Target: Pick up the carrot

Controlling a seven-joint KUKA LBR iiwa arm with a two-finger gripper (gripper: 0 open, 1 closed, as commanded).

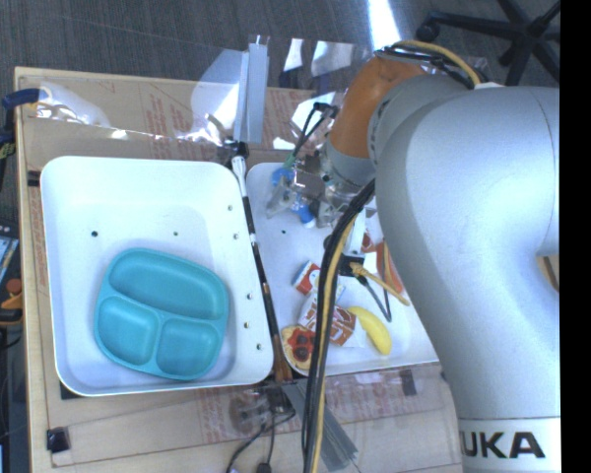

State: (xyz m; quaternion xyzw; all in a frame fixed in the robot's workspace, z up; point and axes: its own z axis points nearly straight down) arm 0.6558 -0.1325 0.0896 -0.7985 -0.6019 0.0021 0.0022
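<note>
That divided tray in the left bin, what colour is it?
Turquoise blue. The divided tray shows clearly in the camera view, lying in the white left bin.

Two white bins of smooth plastic with a soft sheen sit on a desk (128, 417) whose surface looks like pale, matt board with faint red print. The left bin (69, 215) holds a turquoise divided tray (161, 313) of smooth, slightly glossy plastic. In the right bin (276, 254) lies a yellow banana (372, 328) that looks like smooth glossy plastic, beside small printed packets (327, 318) with a shiny finish. The arm (473, 264) has a smooth grey shell with a satin gloss and an orange band (360, 101). Crinkled clear plastic film (79, 116) lies at the desk's far edge.
</note>
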